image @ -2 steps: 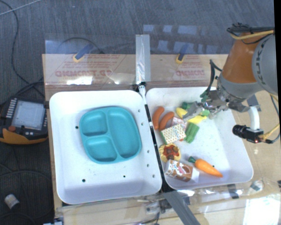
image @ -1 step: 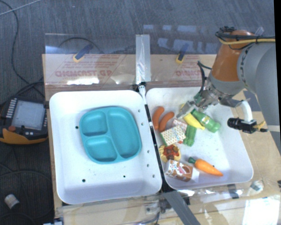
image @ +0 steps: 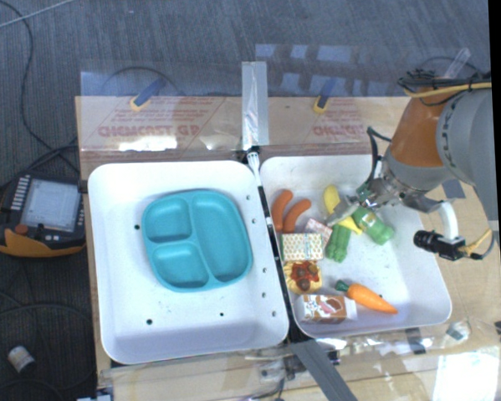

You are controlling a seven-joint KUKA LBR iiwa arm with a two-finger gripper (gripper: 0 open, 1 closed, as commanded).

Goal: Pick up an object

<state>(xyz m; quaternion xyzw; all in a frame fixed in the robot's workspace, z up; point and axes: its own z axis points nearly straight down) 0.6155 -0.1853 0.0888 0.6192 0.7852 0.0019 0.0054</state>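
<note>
The right bin (image: 422, 270) holds several toy foods. Two orange-red sausages (image: 289, 209) lie at its upper left, with a yellow piece (image: 331, 200) to their right. Below them are a checkered cracker box (image: 301, 246), a green pickle (image: 337, 244) and a green bottle (image: 375, 227). A carrot (image: 369, 296), a red packet (image: 325, 307) and a pizza-like piece (image: 305, 275) lie nearer the front. My gripper (image: 351, 207) is low in this bin, between the yellow piece and the green bottle, right above a yellow-green item (image: 346, 226). Nothing is visibly lifted.
The left bin (image: 122, 311) carries a blue divided plate (image: 195, 238). A ridge (image: 267, 236) separates the two bins. A handheld pendant (image: 42, 215) and cables lie on the floor to the left. A black cylinder (image: 437, 242) juts from the arm over the right bin's edge.
</note>
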